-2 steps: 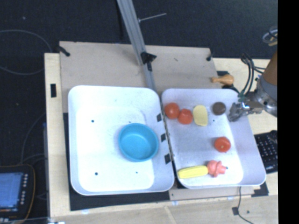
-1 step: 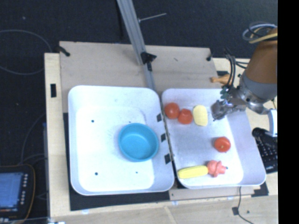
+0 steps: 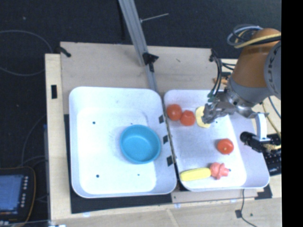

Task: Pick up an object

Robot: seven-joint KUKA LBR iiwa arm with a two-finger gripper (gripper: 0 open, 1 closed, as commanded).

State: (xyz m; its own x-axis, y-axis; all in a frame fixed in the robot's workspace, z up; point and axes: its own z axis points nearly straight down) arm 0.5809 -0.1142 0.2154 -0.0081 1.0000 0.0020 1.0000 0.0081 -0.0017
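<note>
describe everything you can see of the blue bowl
The blue bowl is round, light blue and looks like smooth plastic. It sits upright, opening up, with nothing visible inside. It rests on the floor of the left white bin, toward that bin's right side, touching no other object.

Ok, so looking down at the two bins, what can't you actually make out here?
- Gripper, camera view: the wrist above hides its fingers, so open or shut is unclear.
- Pale yellow object, camera view: partly covered by the gripper; its shape and any contact are unclear.
- Pink object beside the yellow banana-like piece: too small and blurred to identify.
- Arm: cut off at the right side.
</note>
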